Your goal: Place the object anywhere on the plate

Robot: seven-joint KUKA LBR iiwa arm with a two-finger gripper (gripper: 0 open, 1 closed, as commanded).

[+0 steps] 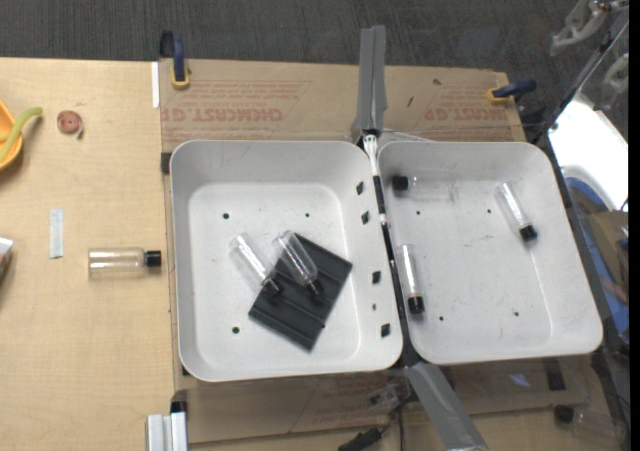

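Leftward, black plate [300, 296] in left bin [200, 239] bears two clear vials [297, 261]; pincer state: cannot tell.

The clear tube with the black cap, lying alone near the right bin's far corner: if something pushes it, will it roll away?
Probably. The clear tube looks round and lies on its side on the right bin's flat floor, so a sideways nudge would likely roll it. It looks smooth and see-through, so perhaps slippery to pinch. It seems small and probably light.
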